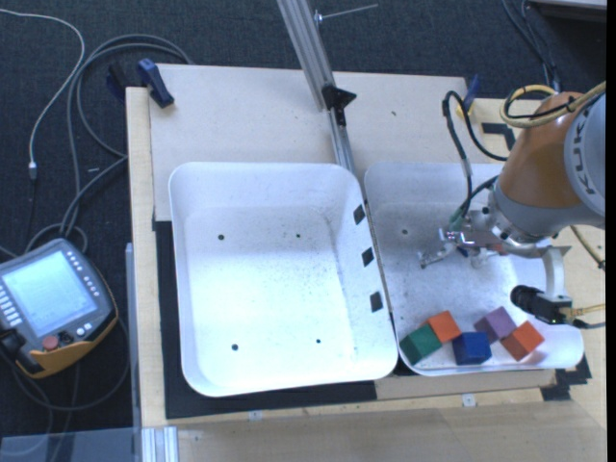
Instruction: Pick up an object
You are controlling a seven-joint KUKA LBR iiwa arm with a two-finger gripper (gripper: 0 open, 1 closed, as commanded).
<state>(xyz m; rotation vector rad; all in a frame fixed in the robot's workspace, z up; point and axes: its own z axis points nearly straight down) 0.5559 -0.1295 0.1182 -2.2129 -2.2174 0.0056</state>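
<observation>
Several small blocks lie along the near edge of the right bin (404,200): a green block (421,342), an orange block (444,326), a blue block (472,347), a purple block (499,322) and a red-orange block (525,340). My gripper (435,252) hangs over the middle of the right bin, pointing left, well above and behind the blocks. Nothing can be made out in its grasp. The grey and orange arm (544,176) reaches in from the right and covers the bin's right side.
The left bin (192,258) stands beside the right one, with a raised wall between them. A slanted metal rail (308,51) runs down to the bins' back. Cables loop near the arm (462,128). A teach pendant (53,301) lies on the floor at left.
</observation>
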